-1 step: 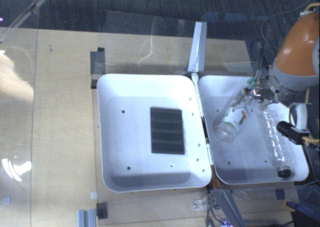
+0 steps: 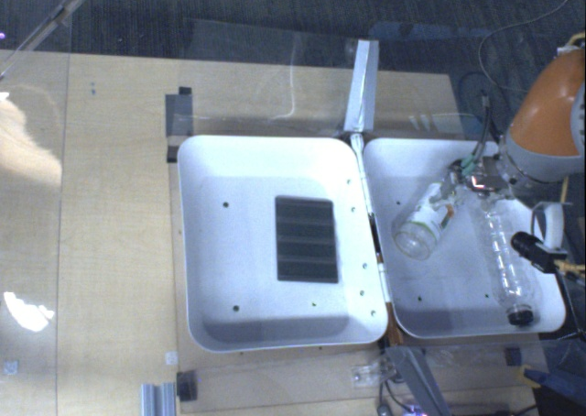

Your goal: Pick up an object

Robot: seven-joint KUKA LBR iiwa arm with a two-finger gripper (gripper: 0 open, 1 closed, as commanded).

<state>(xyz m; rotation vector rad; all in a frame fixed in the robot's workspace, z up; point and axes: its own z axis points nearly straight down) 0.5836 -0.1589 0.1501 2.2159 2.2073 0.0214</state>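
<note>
Gripper [image 2: 472, 176] low in right bin [image 2: 403, 304] | finger state: cannot tell, hidden by wrist clutter | clear cup [image 2: 418, 226] on its side just left-below, likely target | clear bottle [image 2: 508, 263] lying flat just right-below | dark ridged block [image 2: 306, 238] far left in left bin [image 2: 211, 249]

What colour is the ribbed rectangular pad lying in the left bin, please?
Dark grey to black, with ridges across the pad; seen in the camera view.
</note>
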